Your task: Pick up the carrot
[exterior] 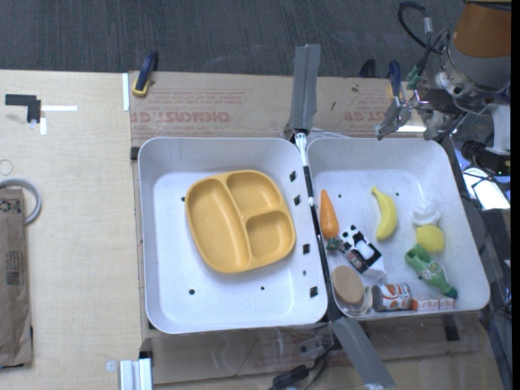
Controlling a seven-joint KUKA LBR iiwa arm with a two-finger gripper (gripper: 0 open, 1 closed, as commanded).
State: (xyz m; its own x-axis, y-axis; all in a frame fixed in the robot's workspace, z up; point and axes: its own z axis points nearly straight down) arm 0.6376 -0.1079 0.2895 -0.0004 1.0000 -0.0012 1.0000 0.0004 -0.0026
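Gripper (416, 112) sits at 1 o'clock of the view, above the far rim of the right bin (445, 162), under the orange-banded arm (481, 23). Two thin fingers (392, 120) stick out toward the left and look spread apart; nothing is between them, touching nothing, well apart from the carrot.

Bench (65, 185) is pale wood, with a dark floor beyond it at 12 o'clock. Cardboard sheet (211, 104) lies under the far edge of both bins, red print upside down, roughly "CHEMCAL...", not fully legible. Brown paper bag (12, 275) at 9 o'clock on the bench edge, small print on it unreadable. Blue clamp (146, 71) at 11 o'clock on the cardboard's corner.

Left bin (162, 299) holds a yellow divided plate (240, 219), three compartments, tilted.

Right bin contents, largest first: banana (384, 214) mid-bin, upright-ish; carrot (327, 214) at the bin's 9 o'clock, just beside the left wall, tip pointing away toward 12; green bottle (429, 270) at 4 o'clock; can (394, 297) lying on its side at 6 o'clock, red-and-white label, text too small; tan round lid (349, 287) at 7 o'clock, touching the can; lemon (431, 238) at 3 o'clock; black-and-white tag block (357, 246) just below the carrot's thick end; white lump (425, 214) touching the lemon's top.
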